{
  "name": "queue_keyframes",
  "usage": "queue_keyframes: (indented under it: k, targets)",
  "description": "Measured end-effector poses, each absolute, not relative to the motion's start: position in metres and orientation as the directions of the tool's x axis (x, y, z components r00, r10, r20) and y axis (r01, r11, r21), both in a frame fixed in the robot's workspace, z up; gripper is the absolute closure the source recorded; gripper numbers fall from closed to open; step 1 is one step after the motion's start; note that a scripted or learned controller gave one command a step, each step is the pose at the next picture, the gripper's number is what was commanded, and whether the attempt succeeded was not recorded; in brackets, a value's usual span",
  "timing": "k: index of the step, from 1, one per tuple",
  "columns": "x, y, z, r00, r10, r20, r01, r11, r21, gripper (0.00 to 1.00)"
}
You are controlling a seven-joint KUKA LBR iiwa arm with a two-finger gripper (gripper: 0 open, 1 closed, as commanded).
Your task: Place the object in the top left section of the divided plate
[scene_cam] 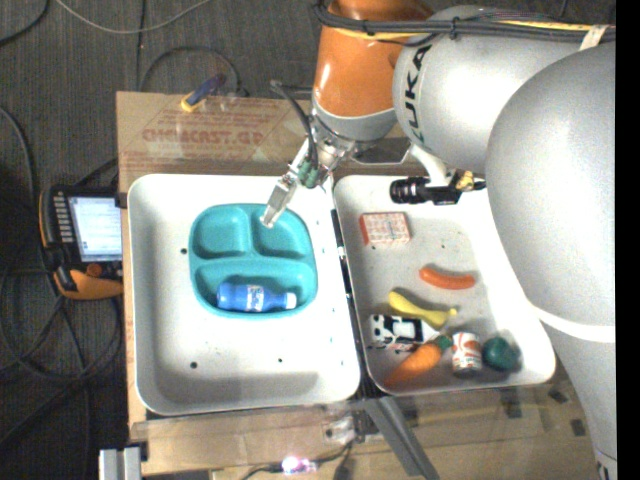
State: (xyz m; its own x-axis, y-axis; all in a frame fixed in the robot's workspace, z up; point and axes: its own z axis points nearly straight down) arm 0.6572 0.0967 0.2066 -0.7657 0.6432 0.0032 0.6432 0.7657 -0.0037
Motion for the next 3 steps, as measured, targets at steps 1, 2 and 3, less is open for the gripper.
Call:
queue_keyframes:
  k: [1,2,3]
  targets:
    - [0.596,0.104,0.101,-0.921,0.389,0.000,0.389,0.921,0.002,0.00]
    - [0.596,0.106,0.109,-0.921,0.390,0.011,0.390,0.921,0.000,1.00]
    - [0.514,0.090,0.180,-0.982,0.188,0.005,0.188,0.982,-0.002,1.00]
